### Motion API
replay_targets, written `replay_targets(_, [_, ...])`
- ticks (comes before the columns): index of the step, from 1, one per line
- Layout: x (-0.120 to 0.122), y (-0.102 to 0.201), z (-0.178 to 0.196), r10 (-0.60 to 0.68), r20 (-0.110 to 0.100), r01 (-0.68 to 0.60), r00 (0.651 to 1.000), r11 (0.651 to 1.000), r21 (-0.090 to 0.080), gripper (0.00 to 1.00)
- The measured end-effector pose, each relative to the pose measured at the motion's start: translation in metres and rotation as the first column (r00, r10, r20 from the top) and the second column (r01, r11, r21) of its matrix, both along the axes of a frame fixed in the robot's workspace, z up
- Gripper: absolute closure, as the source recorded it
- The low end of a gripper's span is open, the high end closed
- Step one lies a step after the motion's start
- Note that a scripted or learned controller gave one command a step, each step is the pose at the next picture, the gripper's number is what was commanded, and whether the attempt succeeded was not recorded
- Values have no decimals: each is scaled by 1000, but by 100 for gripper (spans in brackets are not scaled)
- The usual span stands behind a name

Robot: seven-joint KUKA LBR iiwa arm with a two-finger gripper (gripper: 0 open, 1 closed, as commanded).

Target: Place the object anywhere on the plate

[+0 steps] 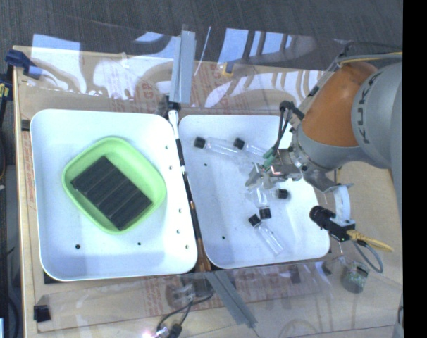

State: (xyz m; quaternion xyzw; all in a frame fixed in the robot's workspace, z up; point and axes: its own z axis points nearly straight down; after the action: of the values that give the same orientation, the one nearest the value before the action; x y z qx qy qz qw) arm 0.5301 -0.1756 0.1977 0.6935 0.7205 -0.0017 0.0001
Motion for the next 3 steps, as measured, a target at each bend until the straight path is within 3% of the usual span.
replay_targets(1, [31, 45, -1, 35, 0, -35, 999, 999, 3, 100])
replay_targets(2, [38, 125, 13, -144, -1, 144, 990, 990, 2, 100])
replay_targets(3, [40, 198, 6, -17, -4, 17, 1000, 1000, 4, 100])
